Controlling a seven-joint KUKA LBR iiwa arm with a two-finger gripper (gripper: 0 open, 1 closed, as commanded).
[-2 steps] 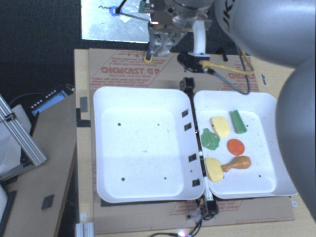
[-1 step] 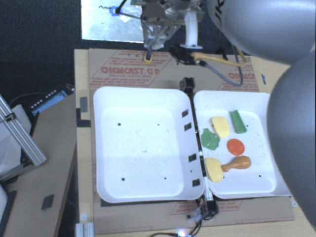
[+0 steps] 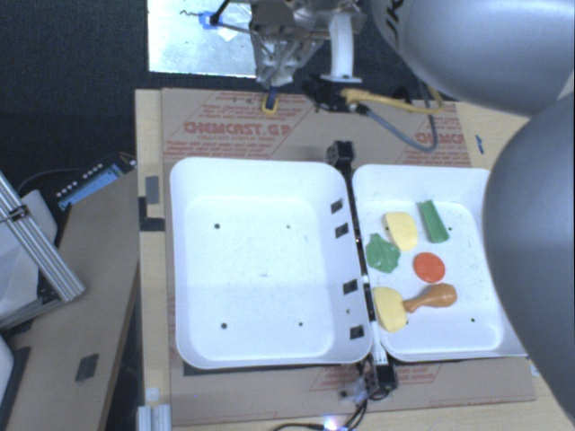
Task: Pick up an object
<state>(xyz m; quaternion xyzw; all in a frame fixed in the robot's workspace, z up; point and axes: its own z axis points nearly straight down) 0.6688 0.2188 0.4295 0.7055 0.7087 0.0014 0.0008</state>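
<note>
Camera view, claw: the claw (image 3: 274,68) hangs at the top of the view, above the brown board (image 3: 234,126) behind the bins, well apart from every toy; whether it is open or shut I cannot tell, and nothing is seen in it.
Arm: the grey arm (image 3: 485,34) bulks in from the right and covers part of the right bin's far side.
Right bin: the right bin (image 3: 467,339), shallow white plastic with a rounded rim, holds all the toys, likely gathered there as the stock to pick from.
Toys: a yellow slab (image 3: 402,230), a green stick (image 3: 433,221), a leafy green piece (image 3: 383,254), a flat orange disc (image 3: 429,266), a pale yellow lump (image 3: 389,309) and a tan drumstick (image 3: 433,298) touching it; all look like smooth moulded play food.
Left bin: the left bin (image 3: 260,268) shows a bare, faintly speckled floor.
Judgement: no pick is begun; the claw must cross to the right bin first.
</note>
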